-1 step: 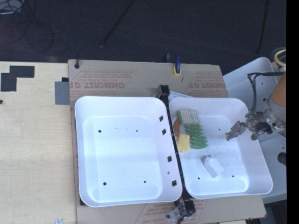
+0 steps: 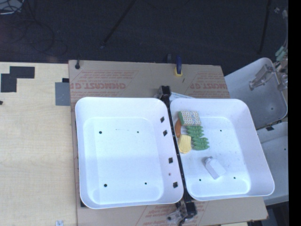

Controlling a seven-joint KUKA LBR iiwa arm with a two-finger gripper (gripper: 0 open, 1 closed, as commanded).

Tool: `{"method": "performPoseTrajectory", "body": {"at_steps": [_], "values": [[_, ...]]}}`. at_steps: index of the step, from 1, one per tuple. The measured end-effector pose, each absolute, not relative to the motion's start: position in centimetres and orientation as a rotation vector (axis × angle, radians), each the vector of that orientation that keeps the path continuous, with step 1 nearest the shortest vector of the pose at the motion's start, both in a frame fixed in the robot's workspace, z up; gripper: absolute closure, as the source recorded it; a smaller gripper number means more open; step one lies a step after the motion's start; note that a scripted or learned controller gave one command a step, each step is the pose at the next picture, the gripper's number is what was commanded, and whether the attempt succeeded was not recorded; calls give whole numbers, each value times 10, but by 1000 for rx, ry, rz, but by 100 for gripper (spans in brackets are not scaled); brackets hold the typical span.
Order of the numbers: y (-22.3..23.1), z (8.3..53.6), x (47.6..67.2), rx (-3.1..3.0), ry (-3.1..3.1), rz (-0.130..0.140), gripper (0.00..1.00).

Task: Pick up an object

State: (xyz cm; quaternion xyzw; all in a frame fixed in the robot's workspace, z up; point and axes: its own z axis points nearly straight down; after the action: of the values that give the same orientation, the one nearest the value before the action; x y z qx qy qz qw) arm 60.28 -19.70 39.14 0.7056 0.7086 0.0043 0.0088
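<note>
Soft, low-res; glare on bins (image 2: 120,105)

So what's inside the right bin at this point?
The right bin holds a checkered block, an orange piece, a yellow piece, green pieces and a grey block. Anything beneath the cluster is covered.

A: How many bins sit on the surface?

B: Two white ones, the left bin (image 2: 89,126) in the middle of the frame and the right bin (image 2: 244,131) toward its right side.

A: And the loose things?

B: Five, as far as I can tell, all in the right bin: one checkered block (image 2: 189,117), one orange piece (image 2: 178,128), one yellow piece (image 2: 185,143), one green bumpy piece (image 2: 198,138), one grey-white cylinder (image 2: 212,167).

A: Is the green one a single thing?

B: I cannot tell; it may be two lying together.
</note>
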Motion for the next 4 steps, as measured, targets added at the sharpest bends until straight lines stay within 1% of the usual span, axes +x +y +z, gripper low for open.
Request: {"method": "performPoseTrajectory", "body": {"at_steps": [1,2,3,4], "values": [[-196,391,600,2215,2228,-5,100],[-121,362,577,2219,2233,-3,100],[-4,342,549,2214,2240,-2,100],[89,359,525,2212,2236,1,100]]}}
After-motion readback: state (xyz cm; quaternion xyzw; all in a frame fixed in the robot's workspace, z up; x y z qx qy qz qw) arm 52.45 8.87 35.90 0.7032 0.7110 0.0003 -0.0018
